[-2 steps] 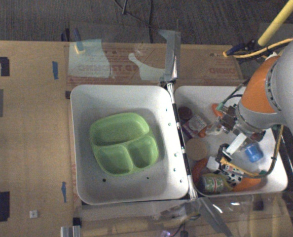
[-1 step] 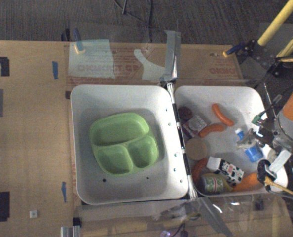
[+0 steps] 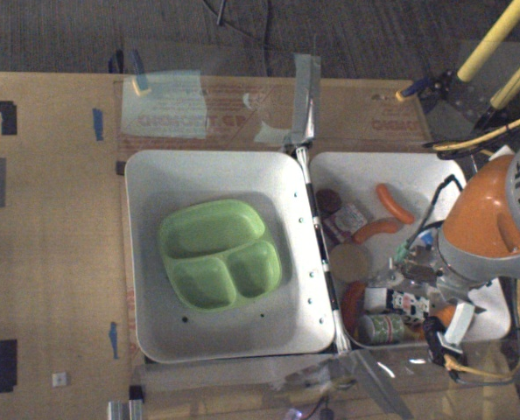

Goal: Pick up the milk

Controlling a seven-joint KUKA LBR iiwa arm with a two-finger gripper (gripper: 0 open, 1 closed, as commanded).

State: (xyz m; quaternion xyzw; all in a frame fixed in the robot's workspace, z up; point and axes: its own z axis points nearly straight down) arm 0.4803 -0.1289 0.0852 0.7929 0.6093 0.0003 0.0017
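The milk (image 3: 408, 304) is a small white carton with black cow patches. It lies near the front of the right bin (image 3: 492, 322), among other food items. My gripper (image 3: 415, 272) hangs low over the bin just behind and above the carton, at the end of the grey wrist under the orange band (image 3: 486, 221). The wrist hides the gripper's tip, and I cannot make out whether anything is held.
Around the milk lie a green-labelled can (image 3: 383, 328), a red-orange item (image 3: 354, 300), a brown disc (image 3: 350, 262), two orange sausages (image 3: 394, 203) and a small packet (image 3: 346, 221). The left bin (image 3: 146, 234) holds a green divided plate (image 3: 221, 254).
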